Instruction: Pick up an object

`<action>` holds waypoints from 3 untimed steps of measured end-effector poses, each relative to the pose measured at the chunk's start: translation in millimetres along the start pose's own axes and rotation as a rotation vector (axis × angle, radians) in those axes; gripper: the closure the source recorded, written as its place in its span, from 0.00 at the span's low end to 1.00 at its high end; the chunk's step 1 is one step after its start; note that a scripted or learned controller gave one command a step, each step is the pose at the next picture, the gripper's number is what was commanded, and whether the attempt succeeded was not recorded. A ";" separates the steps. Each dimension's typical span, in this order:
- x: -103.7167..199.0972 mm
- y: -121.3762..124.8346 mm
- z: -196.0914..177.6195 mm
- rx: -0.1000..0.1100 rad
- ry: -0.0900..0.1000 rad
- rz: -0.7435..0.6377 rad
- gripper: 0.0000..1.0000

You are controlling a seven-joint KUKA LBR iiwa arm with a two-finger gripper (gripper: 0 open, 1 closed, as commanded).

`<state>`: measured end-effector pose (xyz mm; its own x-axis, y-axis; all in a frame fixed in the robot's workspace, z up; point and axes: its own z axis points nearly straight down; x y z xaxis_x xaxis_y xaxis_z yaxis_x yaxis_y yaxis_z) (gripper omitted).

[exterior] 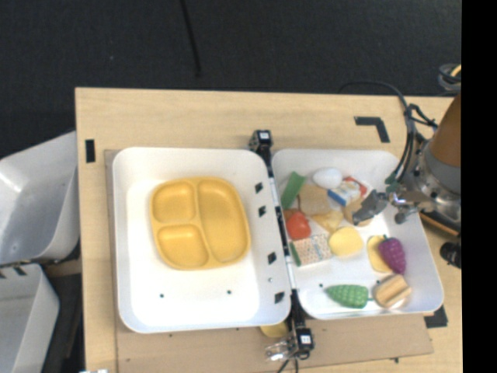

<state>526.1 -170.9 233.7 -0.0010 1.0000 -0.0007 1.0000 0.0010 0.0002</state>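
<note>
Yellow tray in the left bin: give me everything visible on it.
The yellow tray is a rounded-rectangle divided plate, plastic by the look of it, matte yellow-orange. Raised ridges split it into three compartments: two smaller ones on the camera view's left side and one larger on its right. All three hold nothing. It lies flat, right side up, turned slightly askew, on the floor of the left bin, somewhat above that bin's middle in the view. It touches the bin floor and nothing else.

Open floor at six o'clock of the yellow tray [200,222] in the left bin [128,286]; right bin [423,298] crowded (purple grapes [394,253] at three o'clock, green corn [346,295] at six).
</note>
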 end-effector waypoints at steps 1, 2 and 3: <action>-0.9 0.6 -10.0 -0.001 -0.001 -0.001 1.00; 71.3 -37.9 16.1 0.005 0.004 -0.005 1.00; 135.9 -28.7 -1.3 -0.003 0.002 -0.007 1.00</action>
<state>497.3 -35.1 234.9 -0.0081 1.0000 0.0010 1.0000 0.0081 0.0029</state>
